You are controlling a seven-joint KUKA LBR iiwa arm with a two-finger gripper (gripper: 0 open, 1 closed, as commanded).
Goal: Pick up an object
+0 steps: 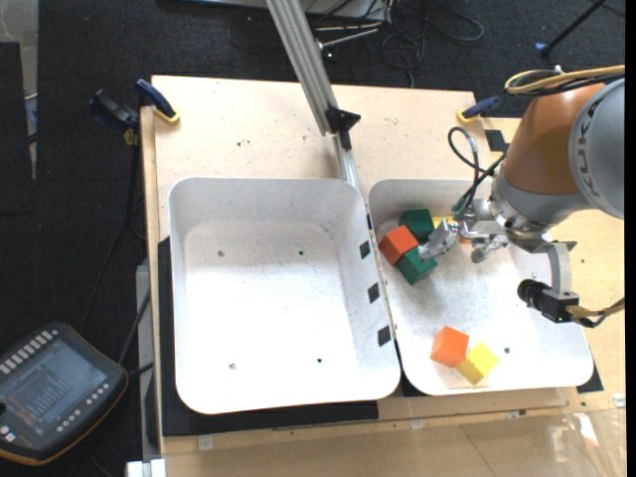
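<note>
Jaws [429,254] reach leftward low into the right bin, their tips down among a cluster of blocks, but whether they are parted or closed cannot be told from this angle; nothing is plainly seen between them; the pale wooden surface [258,132] carries both bins; the shallow white left bin [199,207] lies beside the shallow white right bin [556,366], their inner rims touching; the grey arm with its orange band [556,147] comes in over the right bin's upper right part; in that bin's upper left, close to the jaws, an orange-red cube [399,241] sits against a dark green block [416,221] behind it, with a second green block [419,269] just below, touching the jaw tips; well apart, near the front rim, an orange cube [449,346] touches a smaller yellow cube [478,363].
</note>
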